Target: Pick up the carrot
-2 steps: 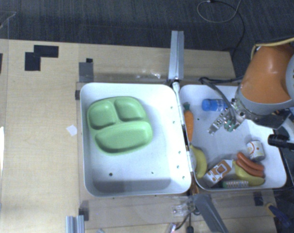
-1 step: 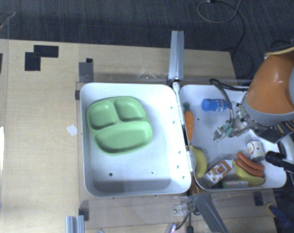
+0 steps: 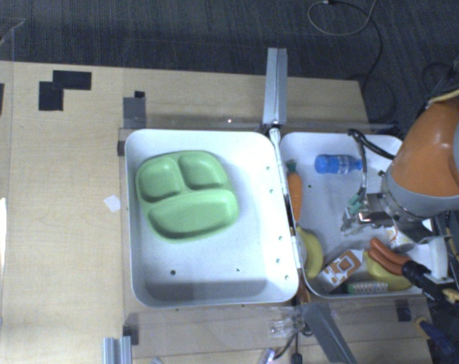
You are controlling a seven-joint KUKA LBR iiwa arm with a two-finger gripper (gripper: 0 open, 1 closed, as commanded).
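Approach to the carrot, nothing picked yet.
The tool (image 3: 359, 217), grip state unclear, hovers at three o'clock of the slim orange carrot (image 3: 295, 196); it must shift toward nine o'clock.

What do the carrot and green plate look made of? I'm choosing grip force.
Carrot: probably toy plastic, going by its smooth, even orange; it could be real. Green plate: likely moulded plastic, matte, with soft rounded compartments and uniform colour.
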